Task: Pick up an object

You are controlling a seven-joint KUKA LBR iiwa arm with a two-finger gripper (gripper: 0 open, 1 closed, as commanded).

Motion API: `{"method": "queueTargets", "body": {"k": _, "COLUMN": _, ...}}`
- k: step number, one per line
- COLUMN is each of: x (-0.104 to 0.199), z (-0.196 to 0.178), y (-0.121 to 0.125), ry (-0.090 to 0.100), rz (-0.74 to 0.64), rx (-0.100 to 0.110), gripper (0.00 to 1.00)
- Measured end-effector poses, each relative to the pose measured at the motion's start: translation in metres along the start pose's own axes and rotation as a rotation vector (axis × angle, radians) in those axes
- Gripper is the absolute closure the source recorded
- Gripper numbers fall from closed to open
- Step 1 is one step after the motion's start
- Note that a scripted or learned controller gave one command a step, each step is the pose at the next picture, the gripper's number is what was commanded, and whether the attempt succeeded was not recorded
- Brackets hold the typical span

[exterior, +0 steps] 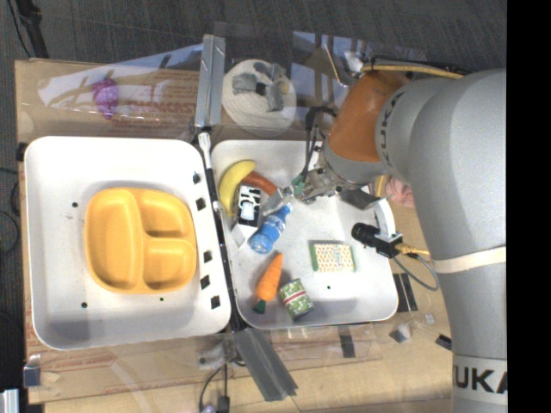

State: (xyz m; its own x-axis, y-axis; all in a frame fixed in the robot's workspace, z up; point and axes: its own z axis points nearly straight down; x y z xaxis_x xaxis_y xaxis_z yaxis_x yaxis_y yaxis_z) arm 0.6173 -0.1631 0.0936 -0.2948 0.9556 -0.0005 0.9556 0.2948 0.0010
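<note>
The gripper (303, 185) hangs low over the right white plastic bin (379, 304), near its back edge. It is just beside the small blue plastic bottle (268, 230), the yellow banana (232, 181) and the orange carrot (269, 279). The view does not tell how the gripper is set. This looks like the reaching step. Next it needs to drop onto one thing and close on it.

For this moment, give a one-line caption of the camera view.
Gripper low in the right bin beside the blue bottle; yellow tray in the left bin.
</note>
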Motion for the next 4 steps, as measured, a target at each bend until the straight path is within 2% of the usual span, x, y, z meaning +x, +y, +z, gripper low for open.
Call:
{"method": "queueTargets", "body": {"k": 1, "x": 0.001, "z": -0.010, "y": 0.001, "ry": 0.001, "rz": -0.004, "rx": 0.001, "gripper": 1.00}}
{"method": "queueTargets", "body": {"k": 2, "x": 0.001, "z": -0.010, "y": 0.001, "ry": 0.000, "rz": -0.004, "rx": 0.001, "gripper": 0.00}}
{"method": "queueTargets", "body": {"k": 3, "x": 0.044, "z": -0.004, "y": -0.011, "ry": -0.023, "rz": 0.057, "rx": -0.003, "gripper": 0.00}}
{"method": "queueTargets", "body": {"k": 4, "x": 0.049, "z": -0.012, "y": -0.010, "ry": -0.012, "rz": 0.052, "rx": 0.000, "gripper": 1.00}}
